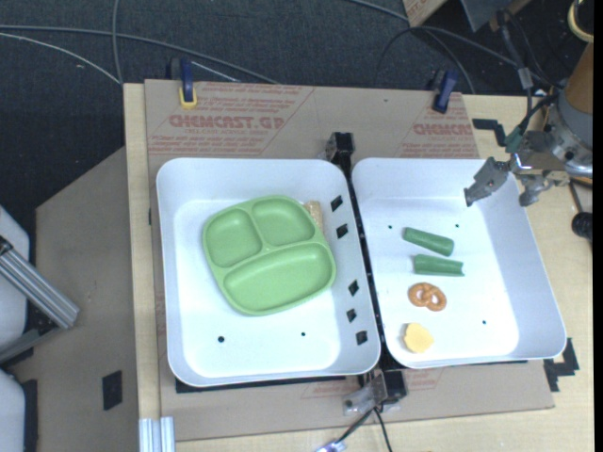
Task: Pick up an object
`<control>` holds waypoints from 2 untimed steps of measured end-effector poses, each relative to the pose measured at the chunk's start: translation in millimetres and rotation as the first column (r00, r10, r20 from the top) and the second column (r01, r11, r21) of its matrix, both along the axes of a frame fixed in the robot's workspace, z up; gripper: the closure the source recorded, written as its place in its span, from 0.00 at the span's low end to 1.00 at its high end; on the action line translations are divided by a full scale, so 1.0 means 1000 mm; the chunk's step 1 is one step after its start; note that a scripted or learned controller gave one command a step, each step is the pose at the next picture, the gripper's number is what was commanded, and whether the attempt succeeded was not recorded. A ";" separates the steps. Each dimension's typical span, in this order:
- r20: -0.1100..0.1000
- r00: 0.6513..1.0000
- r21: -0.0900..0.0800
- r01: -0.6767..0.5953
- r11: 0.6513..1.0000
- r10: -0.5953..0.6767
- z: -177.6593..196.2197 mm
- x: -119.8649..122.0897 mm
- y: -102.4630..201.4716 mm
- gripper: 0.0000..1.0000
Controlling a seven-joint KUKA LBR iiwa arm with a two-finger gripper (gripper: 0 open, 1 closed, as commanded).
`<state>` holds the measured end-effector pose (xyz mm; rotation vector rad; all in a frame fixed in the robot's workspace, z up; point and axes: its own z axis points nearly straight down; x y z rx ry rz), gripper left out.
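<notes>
The gripper (499,185) hangs over the right bin's (528,252) far right corner, fingers spread and empty; the light green pickle (429,241) lies near-left of it, apart.

The arm comes in at the right, its wrist high and cluttered with fittings and cables. The gripper (506,183) hangs below and left of the wrist, its two dark fingers (481,183) spread apart, nothing between the jaws.

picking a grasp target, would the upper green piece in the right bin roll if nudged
Probably: the upper green piece looks rounded and elongated, so it may roll sideways. It lies apart from the lower green piece, so nothing would block it. It looks small, likely light.
</notes>
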<state>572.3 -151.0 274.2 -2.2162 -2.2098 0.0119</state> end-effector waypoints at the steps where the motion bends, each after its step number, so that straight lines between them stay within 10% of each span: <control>1: 0.013 1.000 -0.002 -0.003 1.000 0.003 0.007 0.002 0.000 0.00; 2: 0.008 1.000 -0.001 -0.002 1.000 0.002 -0.044 0.003 -0.009 0.00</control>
